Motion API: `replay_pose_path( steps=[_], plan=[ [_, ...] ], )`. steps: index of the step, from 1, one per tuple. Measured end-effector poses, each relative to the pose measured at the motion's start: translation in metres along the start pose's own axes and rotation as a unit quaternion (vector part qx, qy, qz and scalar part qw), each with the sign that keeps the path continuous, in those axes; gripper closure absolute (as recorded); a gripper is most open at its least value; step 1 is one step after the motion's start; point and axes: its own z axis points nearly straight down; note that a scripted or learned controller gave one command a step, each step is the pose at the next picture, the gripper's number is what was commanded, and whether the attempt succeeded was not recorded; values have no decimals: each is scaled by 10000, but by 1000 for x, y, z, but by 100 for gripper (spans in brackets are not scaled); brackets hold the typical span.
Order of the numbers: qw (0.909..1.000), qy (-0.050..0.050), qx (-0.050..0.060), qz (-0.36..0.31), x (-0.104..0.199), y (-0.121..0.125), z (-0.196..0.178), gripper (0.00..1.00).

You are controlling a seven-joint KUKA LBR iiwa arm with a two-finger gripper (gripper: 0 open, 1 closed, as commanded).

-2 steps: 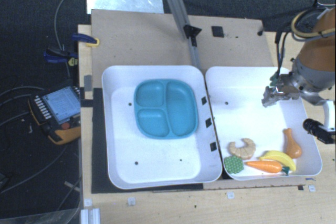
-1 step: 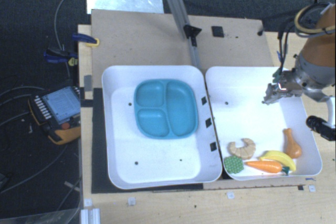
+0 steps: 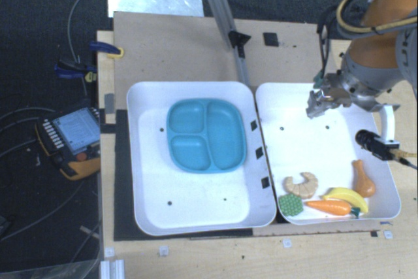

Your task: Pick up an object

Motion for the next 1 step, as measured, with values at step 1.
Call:
replay_pose_path(
  steps=[1],
  plan=[
    [10000,2,8,-1,58,21,9,100]
  ],
)
